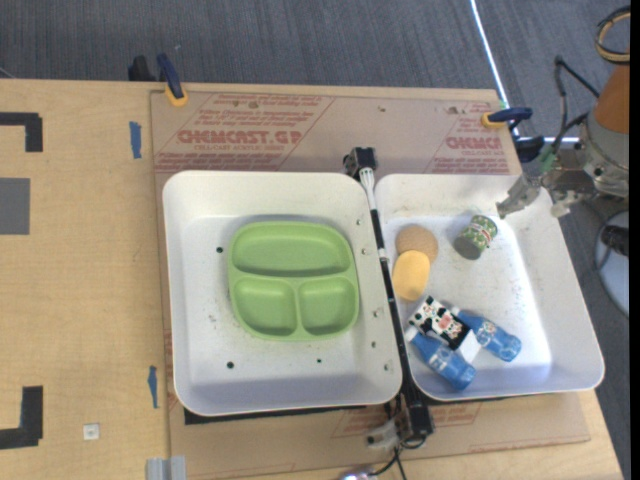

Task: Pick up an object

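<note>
Fingers first, and they are hard to read: the gripper (535, 193) hangs over the upper right rim of the right bin (560, 298), but its tips are too small and blurred to tell whether they stand apart or together. Nothing shows between them, and they look clear of every object.

Now the count. Two white bins sit side by side, the left bin (190, 268) and the right one. One green tray (293, 279) with three compartments lies in the left bin.

Five objects lie in the right bin. One small can (478, 235) lies tilted near the top, the object nearest the gripper. One tan ball (419, 239) touches one yellow egg (410, 274) just below it. One black-and-white block (438, 321) lies on one blue toy (470, 350) near the bottom edge.
</note>
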